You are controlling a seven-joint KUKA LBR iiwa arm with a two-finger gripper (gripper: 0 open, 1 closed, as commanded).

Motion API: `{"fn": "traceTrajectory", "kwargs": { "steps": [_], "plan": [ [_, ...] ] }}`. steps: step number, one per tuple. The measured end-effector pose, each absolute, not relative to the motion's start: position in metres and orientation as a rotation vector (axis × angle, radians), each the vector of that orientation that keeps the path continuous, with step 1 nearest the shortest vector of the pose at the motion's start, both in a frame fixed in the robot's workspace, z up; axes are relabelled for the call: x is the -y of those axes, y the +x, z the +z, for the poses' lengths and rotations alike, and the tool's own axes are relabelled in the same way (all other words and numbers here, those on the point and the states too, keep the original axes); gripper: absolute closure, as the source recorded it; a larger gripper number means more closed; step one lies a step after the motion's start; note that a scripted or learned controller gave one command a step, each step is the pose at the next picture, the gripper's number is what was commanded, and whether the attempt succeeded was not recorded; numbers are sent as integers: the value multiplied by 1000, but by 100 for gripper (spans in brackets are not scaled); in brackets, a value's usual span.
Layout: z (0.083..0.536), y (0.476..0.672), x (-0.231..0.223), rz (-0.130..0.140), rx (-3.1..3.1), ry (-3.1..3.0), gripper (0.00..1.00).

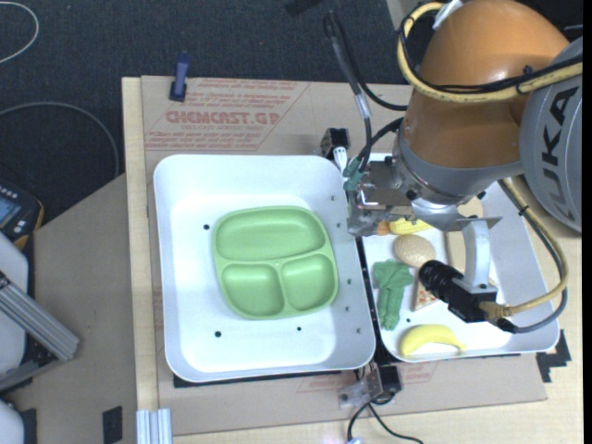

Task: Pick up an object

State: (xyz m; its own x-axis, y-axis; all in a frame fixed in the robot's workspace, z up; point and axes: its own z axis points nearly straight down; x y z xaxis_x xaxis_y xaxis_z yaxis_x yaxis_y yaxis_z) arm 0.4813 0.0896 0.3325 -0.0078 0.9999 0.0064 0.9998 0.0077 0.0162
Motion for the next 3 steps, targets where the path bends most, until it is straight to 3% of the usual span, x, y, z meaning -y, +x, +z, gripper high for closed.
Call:
{"fn": "traceTrajectory", "kwargs": {
  "steps": [1, 2, 3],
  "plan": [
    [261, 485, -144, -9, -2231, 2221, 100],
    [341, 480, -169, 12, -2225, 2215, 100],
    [287, 478, -147, -10, -2221, 2227, 100]
  ]
}}
